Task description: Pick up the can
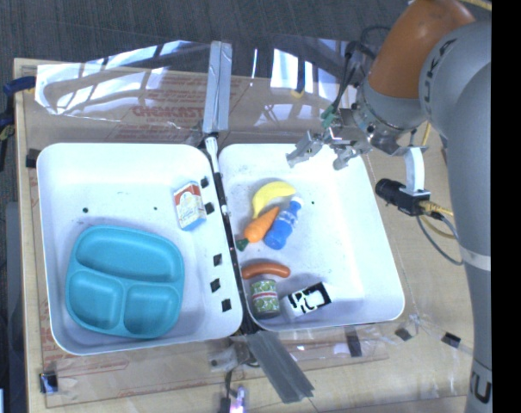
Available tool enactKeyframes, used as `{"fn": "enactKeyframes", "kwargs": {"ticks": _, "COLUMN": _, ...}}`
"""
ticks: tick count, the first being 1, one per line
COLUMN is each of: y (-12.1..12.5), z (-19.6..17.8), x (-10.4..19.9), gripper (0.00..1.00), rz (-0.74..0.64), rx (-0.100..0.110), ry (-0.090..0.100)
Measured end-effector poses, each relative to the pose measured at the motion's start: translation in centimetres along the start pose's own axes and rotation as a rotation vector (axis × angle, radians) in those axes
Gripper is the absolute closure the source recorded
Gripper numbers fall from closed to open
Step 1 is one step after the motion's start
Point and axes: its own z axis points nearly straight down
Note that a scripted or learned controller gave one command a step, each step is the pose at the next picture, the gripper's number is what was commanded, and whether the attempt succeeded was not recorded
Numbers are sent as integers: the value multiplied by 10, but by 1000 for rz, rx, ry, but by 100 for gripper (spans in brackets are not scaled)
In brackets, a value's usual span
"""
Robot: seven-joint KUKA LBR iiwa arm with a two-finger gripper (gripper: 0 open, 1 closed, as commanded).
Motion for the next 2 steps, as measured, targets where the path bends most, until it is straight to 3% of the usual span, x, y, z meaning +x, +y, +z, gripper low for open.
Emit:
{"fn": "enactKeyframes", "kwargs": {"ticks": 1, "y": -77, "z": 115, "x": -32, "gripper": 0, "rz": -190, "rx": 0, "ry": 1}}
{"fn": "enactKeyframes", "kwargs": {"ticks": 2, "y": -25, "z": 130, "x": -27, "gripper": 0, "rz": -236, "rx": -38, "ry": -4}}
